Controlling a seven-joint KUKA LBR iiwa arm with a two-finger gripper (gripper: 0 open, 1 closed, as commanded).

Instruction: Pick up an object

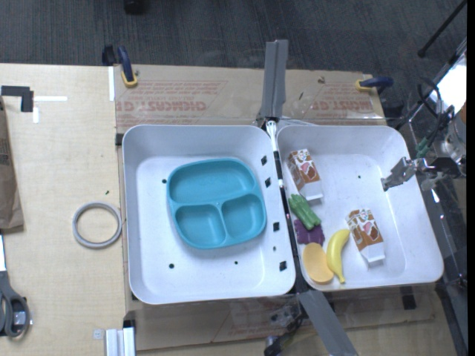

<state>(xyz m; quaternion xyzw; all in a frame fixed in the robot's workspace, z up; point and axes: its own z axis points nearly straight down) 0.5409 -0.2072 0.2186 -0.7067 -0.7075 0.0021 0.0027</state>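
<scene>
A robot gripper (404, 170) hangs over the right edge of the right-hand white bin (349, 141); whether it is spread or closed cannot be told from this slanted overhead view, and nothing is visibly held. All candidate objects lie to its left and mostly toward the near side of the bin. Closest, down and left of it, a small carton (366, 235) lies flat, with a yellow banana (338, 253) just beside it and an orange piece (318, 265) touching the banana's far side. Farther left, a purple item (309, 233) and a green one (304, 209) crowd the bin's left wall, and a second carton (305, 174) lies almost level with the gripper. The left bin holds a blue divided tray (216, 203). The nearest carton looks the best target: approach from straight above, centred across its narrow width, keeping clear of the banana.
</scene>
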